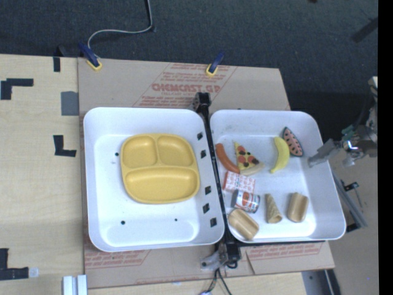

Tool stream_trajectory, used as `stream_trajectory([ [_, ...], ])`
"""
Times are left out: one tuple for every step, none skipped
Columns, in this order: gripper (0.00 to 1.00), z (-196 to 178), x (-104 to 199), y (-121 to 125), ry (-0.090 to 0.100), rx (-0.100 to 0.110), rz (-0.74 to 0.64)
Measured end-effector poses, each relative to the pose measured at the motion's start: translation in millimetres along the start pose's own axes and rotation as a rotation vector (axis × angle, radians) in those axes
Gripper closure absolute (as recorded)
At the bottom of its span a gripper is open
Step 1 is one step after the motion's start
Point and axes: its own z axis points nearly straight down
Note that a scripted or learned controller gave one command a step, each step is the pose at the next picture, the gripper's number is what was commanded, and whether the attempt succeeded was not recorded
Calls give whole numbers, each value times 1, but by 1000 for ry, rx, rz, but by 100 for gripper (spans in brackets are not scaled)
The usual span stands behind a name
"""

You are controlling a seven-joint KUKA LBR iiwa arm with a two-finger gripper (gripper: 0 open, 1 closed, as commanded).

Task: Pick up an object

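I have one fixed camera, mounted high above the bench and tilted down at a slant. It frames both white bins whole: the left bin sits at centre frame, the right bin beside it toward the right edge. The far side of the bench runs along the upper part of the frame, with dark floor above it. It stands well back, so I also see the cardboard sheet under the bins and the wooden benchtop at left.
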Motion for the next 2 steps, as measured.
stream_trajectory([
  [0,186,0,68,1,-7,-3],
  [0,186,1,125,-3,-8,-2],
])
